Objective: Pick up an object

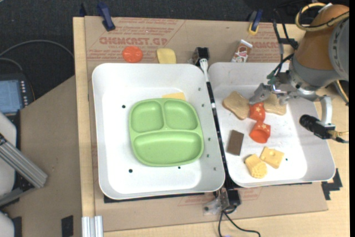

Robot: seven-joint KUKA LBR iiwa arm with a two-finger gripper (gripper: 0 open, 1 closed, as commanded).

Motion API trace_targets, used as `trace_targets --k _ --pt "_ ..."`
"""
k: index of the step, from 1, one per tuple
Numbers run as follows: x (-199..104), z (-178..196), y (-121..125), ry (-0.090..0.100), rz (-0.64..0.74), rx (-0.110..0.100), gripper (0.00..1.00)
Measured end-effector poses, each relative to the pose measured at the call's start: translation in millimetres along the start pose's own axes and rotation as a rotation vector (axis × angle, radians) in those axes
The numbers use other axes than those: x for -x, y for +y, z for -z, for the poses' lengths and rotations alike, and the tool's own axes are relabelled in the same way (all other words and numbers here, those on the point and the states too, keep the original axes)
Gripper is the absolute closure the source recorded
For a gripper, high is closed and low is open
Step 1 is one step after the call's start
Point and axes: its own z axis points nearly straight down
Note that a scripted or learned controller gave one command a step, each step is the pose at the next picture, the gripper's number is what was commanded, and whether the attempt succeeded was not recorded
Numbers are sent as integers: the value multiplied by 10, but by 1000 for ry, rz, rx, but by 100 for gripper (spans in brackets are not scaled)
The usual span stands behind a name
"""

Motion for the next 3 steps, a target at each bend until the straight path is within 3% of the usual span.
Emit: trace_targets --k 1,2,3 --pt "-94 -307 -277 3 -4 -3 0" --pt "105 -317 -1282 5 -9 -15 0" --pt "-395 -312 -592 3 5 0 0"
